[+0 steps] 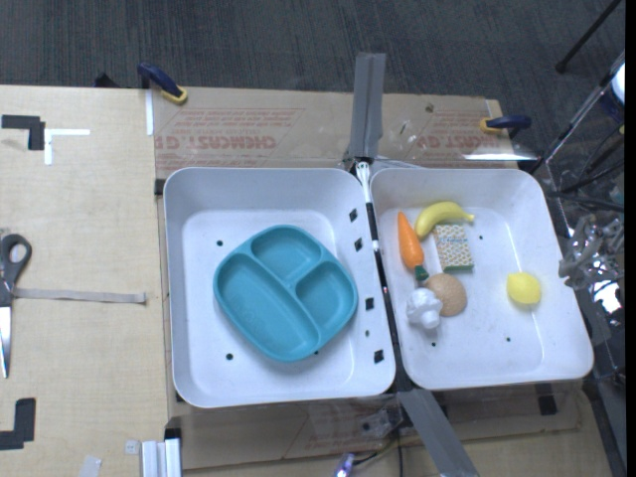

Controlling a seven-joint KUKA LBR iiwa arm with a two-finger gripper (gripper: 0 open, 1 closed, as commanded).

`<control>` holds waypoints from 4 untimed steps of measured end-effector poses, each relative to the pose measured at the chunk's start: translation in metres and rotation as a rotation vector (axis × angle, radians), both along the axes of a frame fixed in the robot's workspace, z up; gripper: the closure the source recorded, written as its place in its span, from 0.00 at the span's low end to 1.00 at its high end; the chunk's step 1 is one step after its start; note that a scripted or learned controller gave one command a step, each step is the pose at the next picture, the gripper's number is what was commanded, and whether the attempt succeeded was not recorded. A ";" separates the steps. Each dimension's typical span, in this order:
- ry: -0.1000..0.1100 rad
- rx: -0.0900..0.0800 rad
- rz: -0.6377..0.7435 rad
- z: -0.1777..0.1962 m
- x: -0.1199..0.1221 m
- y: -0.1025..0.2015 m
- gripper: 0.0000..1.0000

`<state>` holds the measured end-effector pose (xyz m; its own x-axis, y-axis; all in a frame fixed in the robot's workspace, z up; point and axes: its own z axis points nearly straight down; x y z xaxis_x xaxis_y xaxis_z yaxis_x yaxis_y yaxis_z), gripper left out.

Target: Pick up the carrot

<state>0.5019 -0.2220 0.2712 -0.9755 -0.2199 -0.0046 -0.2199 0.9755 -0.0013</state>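
Left white plastic bin (189, 296) carries a teal three-compartment plastic plate (285, 293), sitting just about dead centre. Over in the right white bin (556, 266): curved yellow banana (442, 216) up at 11 o'clock, small printed carton (454, 247) touching just below it, yellow lemon (524, 288) at 3 o'clock, brown round bun (449, 293) near centre, white garlic bulb (424, 310) at its 8 o'clock. Scissors (10, 286) lie on the bench, far left.

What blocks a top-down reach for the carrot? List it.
Nothing lies on the carrot. Its neighbours crowd it, though: the banana sits just right of its top, and the small box stands close beside it in the right bin.
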 end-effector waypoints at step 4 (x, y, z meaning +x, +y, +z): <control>-0.006 0.001 1.579 0.037 -0.021 0.001 1.00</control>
